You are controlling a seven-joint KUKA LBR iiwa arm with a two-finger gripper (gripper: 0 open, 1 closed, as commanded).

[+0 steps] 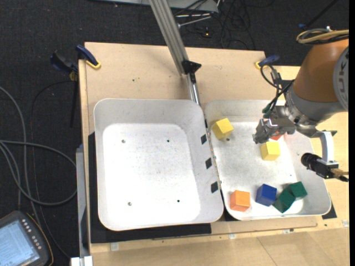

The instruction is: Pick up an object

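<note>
**Fingers poised over the right bin, nothing seen in their hold**

The fingers (265, 135) hang over the upper middle of the right bin (314, 210), at the end of the grey arm with its orange band (320, 71) reaching in from the right. The tips are dark and bunched together from this angle, so I cannot tell how far apart they stand, and no object shows between them.

Just below and slightly to the right of the fingers lies a yellow cube (270, 150), the nearest block to them; whether it touches them cannot be judged. A small patch of red (275, 138) peeks out right beside the fingers, mostly hidden by the wrist. To the left of the fingers, well apart, a second yellow cube (223, 128) sits tilted near the bin's left wall.

Further below the fingers, along the bin's near edge, four blocks are gathered: an orange cube (240, 200) down and to the left, a blue cube (267, 194) almost straight below, and two green blocks (290, 196) touching each other down and to the right, just beside the blue one.

Far to the left of the fingers is the left bin (105, 148), white and speckled, set edge to edge with the right one. Both rest on the pale wooden table (138, 71), where a slanted metal rod (169, 29) comes down to the seam between the bins.
</note>
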